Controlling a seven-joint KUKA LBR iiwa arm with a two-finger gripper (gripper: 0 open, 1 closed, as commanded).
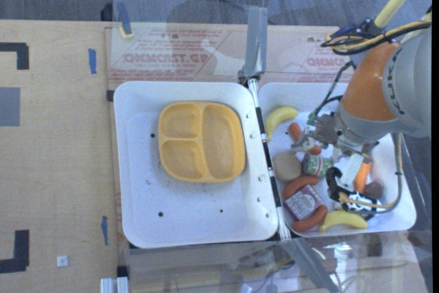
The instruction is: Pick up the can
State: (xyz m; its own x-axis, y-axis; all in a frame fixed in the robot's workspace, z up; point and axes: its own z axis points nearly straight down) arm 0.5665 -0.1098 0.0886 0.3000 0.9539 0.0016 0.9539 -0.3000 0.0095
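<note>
Two white bins sit on a wooden bench; behind them, a clear sheet carries red lettering too faint to read. A yellow divided plate (202,141) lies in the left bin (137,216). In the right bin (408,213), among bananas and sausages, the can (314,165) stands beneath the gripper (322,141); whether the gripper is apart or together cannot be told.

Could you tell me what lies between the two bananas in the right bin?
In the camera view, between the upper banana and the lower banana lie a brown potato, two sausages and a small red packet.
</note>
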